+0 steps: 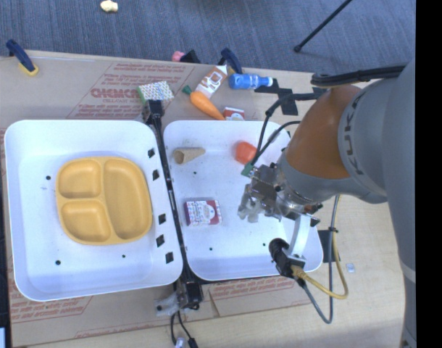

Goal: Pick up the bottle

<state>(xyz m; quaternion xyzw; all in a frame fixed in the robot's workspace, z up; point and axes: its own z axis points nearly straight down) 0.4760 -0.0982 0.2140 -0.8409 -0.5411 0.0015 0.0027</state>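
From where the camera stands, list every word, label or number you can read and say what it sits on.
"CHEMC...": large red print on the cardboard sheet behind the left bin; the rest of the word and the smaller lines under it are too blurred to read.
Red packet in the right bin: label too small to read.
Bottle on the cardboard: label unreadable.
Blue bottle: no legible text.

Bright, even overhead light washes both white bins [18,194] close to glare, shadows stay soft and short under the yellow tray [103,199] and the arm [337,151], while the picture runs slightly soft throughout, with small items along the surface [76,85] edge lacking fine detail.
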